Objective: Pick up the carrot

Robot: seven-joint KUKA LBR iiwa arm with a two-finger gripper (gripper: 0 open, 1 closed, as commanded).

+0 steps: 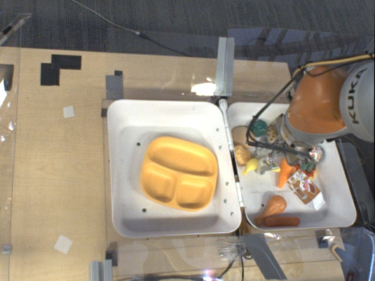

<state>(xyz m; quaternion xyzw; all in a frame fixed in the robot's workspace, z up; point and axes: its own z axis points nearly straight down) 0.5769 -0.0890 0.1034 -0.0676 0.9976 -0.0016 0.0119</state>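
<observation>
1. Right now I see the carrot (283,172) in the right bin (345,206), lying just under the lower edge of the arm's wrist (313,107), roughly in the bin's middle.
2. Its long axis runs nearly up-and-down in the camera view, tilted slightly, with the narrow tip toward the bin's near side and the thicker end tucked up under the arm.
3. The pincer (280,157) sits below the orange band, right above the carrot's upper end; I judge the coming move to be a short drop almost straight down, with the fingers set across that axis.
4. I cannot tell how wide the pincer stands or whether it has hold of anything; the wrist and cabling hide it.
5. The carrot reads as smooth, matte orange plastic, tapered like a toy.
6. Neighbours crowd it: a printed packet (306,187) touching or just beside it on the right, a small yellow piece (251,167) to its left, a brown rounded item (273,204) and a reddish sausage (280,220) nearer the front.
7. The left bin (120,157) holds a glossy yellow divided tray (179,172), well apart.
8. Both bins rest on the pale wooden tabletop (53,174).
</observation>
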